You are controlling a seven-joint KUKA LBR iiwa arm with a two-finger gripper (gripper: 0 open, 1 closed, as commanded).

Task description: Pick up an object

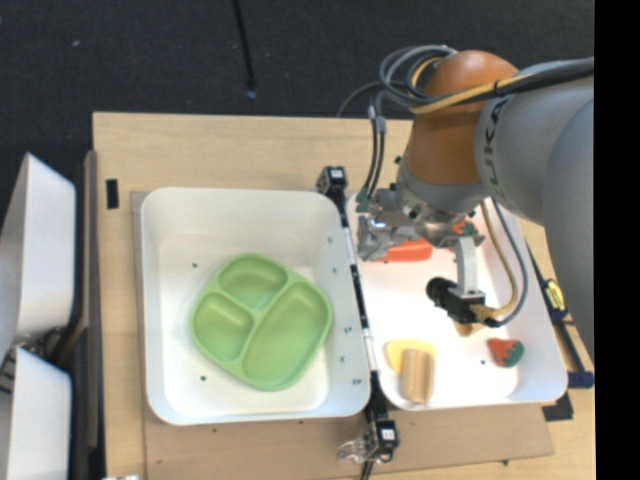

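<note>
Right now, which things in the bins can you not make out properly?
Camera view:
Orange object: its top side is hidden under the arm.
Right bin: far part covered by the arm.
Red and green item: too small to identify.
Yellow piece: partly behind the tan cylinder.

Broad, smooth grey metal arm link, with faint dark lettering on its shell near the claw end. Just above the silver-grey metal gripper sits a rounded glossy orange band. Thin grey cables loop over the band, and one runs down beside the claw.
</note>
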